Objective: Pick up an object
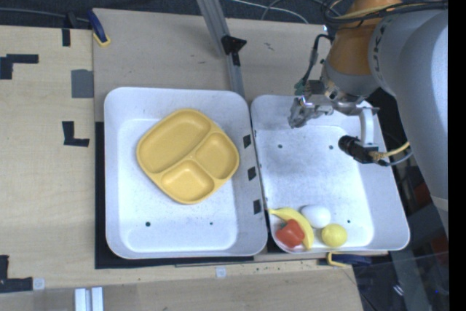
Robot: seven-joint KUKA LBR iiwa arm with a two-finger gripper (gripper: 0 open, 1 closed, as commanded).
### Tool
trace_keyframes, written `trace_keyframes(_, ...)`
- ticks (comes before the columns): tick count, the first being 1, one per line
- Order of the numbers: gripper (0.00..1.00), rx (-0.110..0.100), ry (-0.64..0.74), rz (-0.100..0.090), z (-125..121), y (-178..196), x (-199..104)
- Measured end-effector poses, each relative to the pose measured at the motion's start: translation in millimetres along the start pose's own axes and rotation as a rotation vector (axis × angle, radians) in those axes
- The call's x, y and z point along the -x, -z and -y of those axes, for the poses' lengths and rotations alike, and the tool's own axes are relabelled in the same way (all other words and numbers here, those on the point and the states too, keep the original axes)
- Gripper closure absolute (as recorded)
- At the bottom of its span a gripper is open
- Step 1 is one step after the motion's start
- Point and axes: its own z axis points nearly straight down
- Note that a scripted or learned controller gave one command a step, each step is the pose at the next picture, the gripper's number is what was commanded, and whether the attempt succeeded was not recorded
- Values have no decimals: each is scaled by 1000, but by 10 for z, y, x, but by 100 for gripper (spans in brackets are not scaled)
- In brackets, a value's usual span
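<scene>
the arm (408, 62) is reaching in from the right and is hanging its gripper (299, 115) over the far left corner of the right bin (313, 164), with nothing visible between or under its tips; how wide it is standing cannot be made out at this size, so that is being left unsaid. the things worth picking are sitting well apart from it, bunched in the near part of the same bin: a yellow banana (297, 218) curving round a red piece (290, 233), a white egg-like ball (316, 215) just right of them, and a small yellow ball (334, 234) at the near right of the group. the left bin (124, 222) is carrying a yellow divided tray (188, 155), tilted on the diagonal. judging from this, the pick is sitting at the approach step, with no object taken so far. the next move is calling for travel toward the near side of the right bin, then lining up over one item. the yellow ball looks the freest, since the banana, the red piece and the white ball are crowding one another and are lying close to the bin's near wall.
</scene>
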Motion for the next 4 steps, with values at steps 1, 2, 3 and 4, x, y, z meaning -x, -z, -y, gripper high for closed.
trace_keyframes(1, 100, 1, 1, -1, 37, 585, -82)
trace_keyframes(2, 100, 1, 1, 0, 25, 1040, -87)
trace_keyframes(3, 100, -6, 4, -2, 169, 899, -601)
trace_keyframes(4, 100, -6, 6, -3, 268, 942, -1214)
